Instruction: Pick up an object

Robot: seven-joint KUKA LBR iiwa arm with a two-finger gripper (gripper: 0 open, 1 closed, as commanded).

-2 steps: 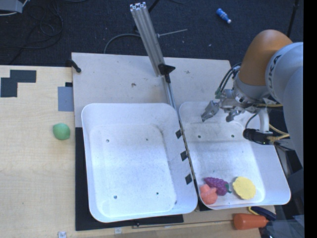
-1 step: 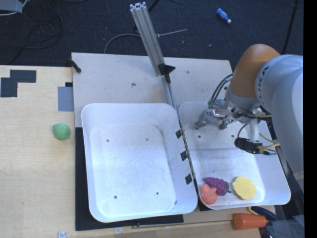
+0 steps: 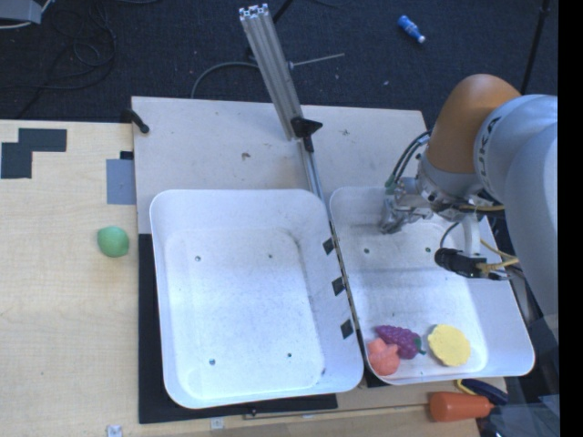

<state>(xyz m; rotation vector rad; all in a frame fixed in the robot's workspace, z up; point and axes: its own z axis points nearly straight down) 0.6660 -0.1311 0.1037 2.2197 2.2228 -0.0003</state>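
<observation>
I count two shallow white plastic bins (image 3: 239, 209) side by side on my bench. In the right-hand one I see three small things: one purple knobbly lump (image 3: 397, 339), one orange-red rounded piece (image 3: 383, 358) and one flat yellow disc (image 3: 449, 345). Outside the bins I count one green ball (image 3: 113, 241), one orange handle-shaped object (image 3: 460, 406) and one small blue cylinder (image 3: 412, 29).

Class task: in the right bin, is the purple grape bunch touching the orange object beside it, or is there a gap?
Touching. The camera view shows the purple grape bunch overlapping the orange object, no white bin floor between them.
</observation>
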